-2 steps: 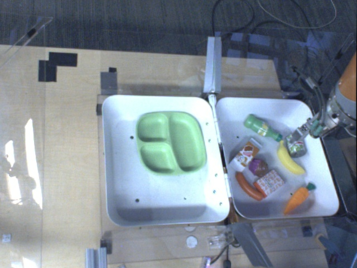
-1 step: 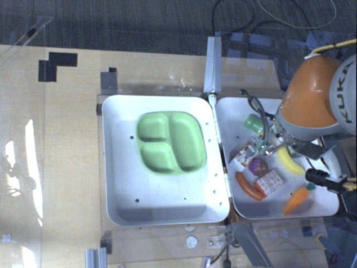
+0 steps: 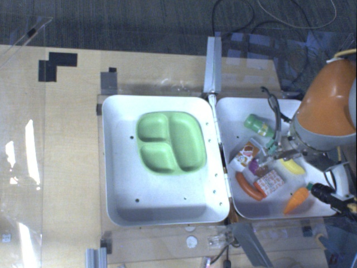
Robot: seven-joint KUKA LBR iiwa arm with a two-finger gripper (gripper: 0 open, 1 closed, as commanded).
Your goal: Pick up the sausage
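The arm (image 3: 329, 102) leans in over the right bin (image 3: 228, 121); the left bin (image 3: 120, 205) holds a green tray (image 3: 170, 141). The gripper (image 3: 274, 152) hangs low among the clutter; how it is set, I cannot tell. The sausage (image 3: 249, 187) lies near the right bin's front-left corner, beside a small carton (image 3: 270, 182). This looks like the approach: next it must shift toward the sausage and drop onto it.

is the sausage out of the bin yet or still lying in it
Still in. The sausage lies flat on the floor of the right bin, beside a small carton, not lifted.
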